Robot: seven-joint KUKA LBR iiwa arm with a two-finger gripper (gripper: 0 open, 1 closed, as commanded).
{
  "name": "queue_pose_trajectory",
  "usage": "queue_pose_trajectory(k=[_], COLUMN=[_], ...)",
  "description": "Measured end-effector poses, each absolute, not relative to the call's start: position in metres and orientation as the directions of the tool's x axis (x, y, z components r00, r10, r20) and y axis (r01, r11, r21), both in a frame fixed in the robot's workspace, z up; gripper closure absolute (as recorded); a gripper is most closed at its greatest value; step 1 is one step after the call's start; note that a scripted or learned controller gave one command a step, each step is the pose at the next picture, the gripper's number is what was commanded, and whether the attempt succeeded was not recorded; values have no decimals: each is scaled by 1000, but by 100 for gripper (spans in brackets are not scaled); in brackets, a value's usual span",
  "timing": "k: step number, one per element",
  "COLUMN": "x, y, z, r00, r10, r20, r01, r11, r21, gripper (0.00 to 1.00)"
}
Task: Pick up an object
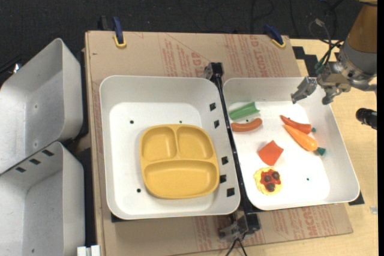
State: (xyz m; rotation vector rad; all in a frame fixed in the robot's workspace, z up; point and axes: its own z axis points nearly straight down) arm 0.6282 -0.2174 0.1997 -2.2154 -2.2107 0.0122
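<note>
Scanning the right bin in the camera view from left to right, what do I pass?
Green piece and sausage stacked at the left, → red wedge and small pizza, → red pepper and carrot. The gripper is over the bin's far right corner, fingers spread, holding nothing.

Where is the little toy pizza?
The small round yellow toy pizza lies in the right white bin, near its front edge, just below the orange-red wedge-shaped toy piece.

An orange toy carrot [302, 138] lies flat and slanted in the right bin [342, 186].
</note>
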Motion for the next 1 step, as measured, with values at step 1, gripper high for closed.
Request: queue_pose_trajectory(k=[1], x=[631], y=[-217], z=[209], r00=[-1], r10=[1000], r20=[0], r01=[1000], r11=[1], r21=[0], gripper=[0])
